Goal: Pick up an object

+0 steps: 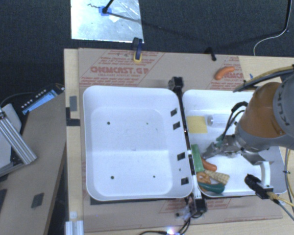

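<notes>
The arm reaches into the right bin (206, 99) from the right, its orange band and grey wrist covering much of that bin. My gripper (211, 151) points left and down, low over the bin floor near a cluster of small things. Just below it lie an orange sausage-shaped piece (208, 165), a long green piece (197, 158) along the bin's left wall, a tan cracker-like piece (218, 177) and a teal rim (210, 188). A yellow square pad (197, 124) lies further back, next to a pale clear object (216, 120).
The left bin (95, 102) stands beside the right one, with a black divider strip (182, 126) between them. An orange sausage-shaped toy (224, 73) rests on the cardboard behind the right bin. A yellow and blue clamp (136, 50) sits at the cardboard's back edge.
</notes>
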